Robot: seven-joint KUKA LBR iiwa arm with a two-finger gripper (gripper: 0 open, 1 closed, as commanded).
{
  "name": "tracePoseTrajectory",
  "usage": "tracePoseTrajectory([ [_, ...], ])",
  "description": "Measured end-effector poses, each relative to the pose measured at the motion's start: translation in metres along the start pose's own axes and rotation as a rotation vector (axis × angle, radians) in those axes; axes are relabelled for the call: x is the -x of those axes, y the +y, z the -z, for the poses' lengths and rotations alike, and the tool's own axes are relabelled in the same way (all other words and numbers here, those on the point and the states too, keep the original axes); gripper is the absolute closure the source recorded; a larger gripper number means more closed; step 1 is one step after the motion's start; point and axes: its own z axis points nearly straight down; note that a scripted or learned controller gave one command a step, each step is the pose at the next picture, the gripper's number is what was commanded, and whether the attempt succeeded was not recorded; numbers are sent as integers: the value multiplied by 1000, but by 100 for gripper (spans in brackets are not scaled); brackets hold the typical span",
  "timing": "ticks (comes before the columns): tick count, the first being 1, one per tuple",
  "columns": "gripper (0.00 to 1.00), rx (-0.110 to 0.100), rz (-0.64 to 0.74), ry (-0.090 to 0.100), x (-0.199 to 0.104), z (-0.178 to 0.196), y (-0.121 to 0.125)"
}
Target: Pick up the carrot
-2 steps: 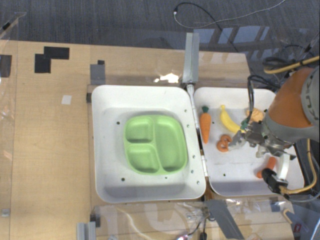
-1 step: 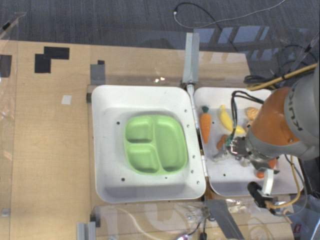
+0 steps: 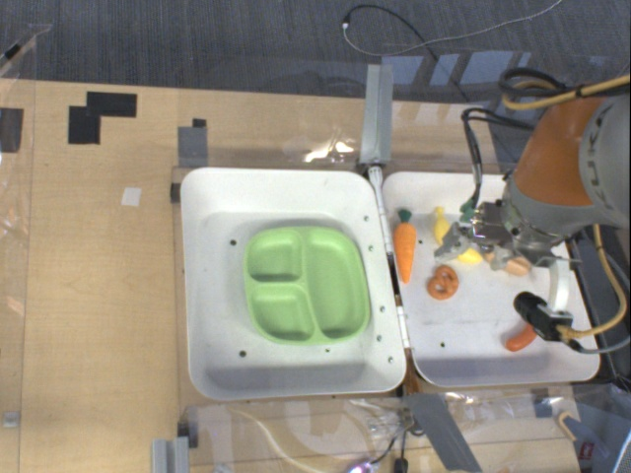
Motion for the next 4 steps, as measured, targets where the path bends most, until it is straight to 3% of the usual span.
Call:
tracePoseTrajectory([
  [1,0,9,145,0,11,-96,21],
  [2,100,14,150,3,8,-84,23],
  [3,0,14,150,3,8,-84,23],
  [4,0,2,76,-1,60,-27,103],
])
